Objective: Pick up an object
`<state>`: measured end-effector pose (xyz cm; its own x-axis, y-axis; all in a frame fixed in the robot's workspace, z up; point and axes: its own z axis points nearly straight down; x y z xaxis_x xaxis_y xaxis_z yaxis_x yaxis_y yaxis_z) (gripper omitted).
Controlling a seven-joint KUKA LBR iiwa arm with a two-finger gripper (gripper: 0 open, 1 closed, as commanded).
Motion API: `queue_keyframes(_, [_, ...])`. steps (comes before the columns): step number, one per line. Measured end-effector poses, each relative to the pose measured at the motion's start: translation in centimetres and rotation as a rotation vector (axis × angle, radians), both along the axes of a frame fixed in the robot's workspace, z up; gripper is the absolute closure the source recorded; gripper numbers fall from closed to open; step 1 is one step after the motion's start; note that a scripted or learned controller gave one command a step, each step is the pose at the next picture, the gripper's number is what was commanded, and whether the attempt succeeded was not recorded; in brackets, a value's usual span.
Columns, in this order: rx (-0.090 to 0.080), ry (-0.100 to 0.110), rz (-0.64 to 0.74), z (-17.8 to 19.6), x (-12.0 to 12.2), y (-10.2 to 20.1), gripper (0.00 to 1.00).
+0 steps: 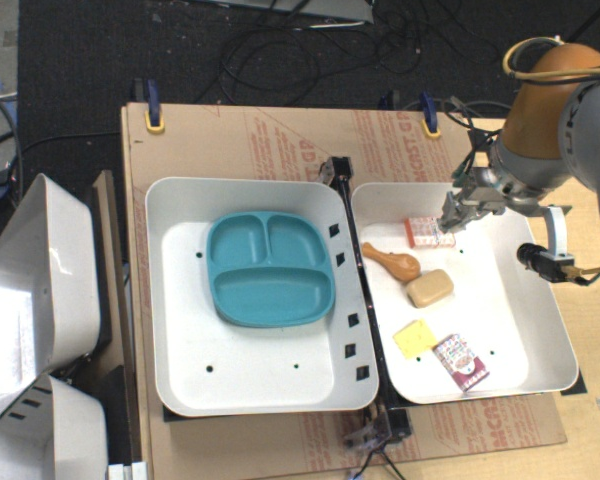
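Lying nearest the camera in the right bin (540, 298), at about five o'clock, is a small pink-and-white packet (461, 361) whose print is too small to read, with a yellow square (414, 338) just beside it. Farther in sit a tan block (430, 288) and a brown wooden spoon-like piece (391, 260). At the bin's twelve o'clock a red-and-white box (427, 233) lies directly under the pincer (456, 214); whether its fingers are parted cannot be told. The left bin (180, 268) holds a teal divided plate (271, 270). Red lettering on the table (280, 143) is unreadable.

Teal divided plate (270, 270), yellow square sponge (414, 338), tan block (430, 288), red-and-white box (428, 233), white bins (170, 298)
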<state>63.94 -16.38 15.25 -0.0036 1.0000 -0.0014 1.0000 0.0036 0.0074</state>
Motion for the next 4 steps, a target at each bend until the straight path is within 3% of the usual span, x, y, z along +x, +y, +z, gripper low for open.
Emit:
queue_keyframes(1, [-0.001,-0.001,0.001,6.4,0.1,0.5,1.0])
queue_keyframes(2, [0.0,0.002,0.0,9.9,0.2,0.5,1.0])
queue_keyframes(4, [0.003,0.008,0.004,10.7,-2.2,10.9,1.0])
